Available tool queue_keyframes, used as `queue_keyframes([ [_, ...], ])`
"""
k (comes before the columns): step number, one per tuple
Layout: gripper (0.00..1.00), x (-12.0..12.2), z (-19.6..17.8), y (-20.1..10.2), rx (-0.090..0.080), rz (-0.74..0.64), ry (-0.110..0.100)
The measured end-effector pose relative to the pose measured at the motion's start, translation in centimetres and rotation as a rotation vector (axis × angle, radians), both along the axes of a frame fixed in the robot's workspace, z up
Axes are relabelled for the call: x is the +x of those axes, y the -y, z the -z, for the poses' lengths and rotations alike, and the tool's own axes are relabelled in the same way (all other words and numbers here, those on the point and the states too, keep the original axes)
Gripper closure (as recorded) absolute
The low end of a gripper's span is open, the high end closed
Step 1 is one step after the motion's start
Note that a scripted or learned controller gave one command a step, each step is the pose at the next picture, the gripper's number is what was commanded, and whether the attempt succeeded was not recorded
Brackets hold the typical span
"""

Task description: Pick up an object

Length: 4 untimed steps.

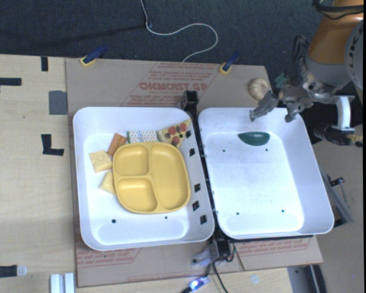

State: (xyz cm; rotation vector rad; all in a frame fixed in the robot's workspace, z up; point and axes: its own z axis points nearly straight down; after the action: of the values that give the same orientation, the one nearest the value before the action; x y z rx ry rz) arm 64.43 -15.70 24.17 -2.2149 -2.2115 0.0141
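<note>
A small dark green object (254, 138) lies on the floor of the right bin (262, 224), near its far wall. My gripper (273, 112) hangs just above and to the right of it, over the bin's far edge, open, with nothing between the fingers (257, 112). The left bin (88, 212) holds a yellow divided plate (151, 177), a few tan and orange pieces (104, 160) to its left, and patterned flat pieces (165, 133) behind it.
A beige rounded object (258, 88) sits on the cardboard just behind the right bin. Blue and yellow clips (230, 60) pin the cardboard's far edge. A white cable (183, 29) loops at the back.
</note>
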Motion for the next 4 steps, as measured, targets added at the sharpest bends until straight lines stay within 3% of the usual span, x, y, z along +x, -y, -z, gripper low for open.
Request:
queue_keyframes([
  [1, 0.0, 0.2, -0.8, 0.0, -0.002, -0.003, 0.013],
  [4, 0.0, -1.2, 14.4, -1.4, -0.002, -0.004, 0.007],
])
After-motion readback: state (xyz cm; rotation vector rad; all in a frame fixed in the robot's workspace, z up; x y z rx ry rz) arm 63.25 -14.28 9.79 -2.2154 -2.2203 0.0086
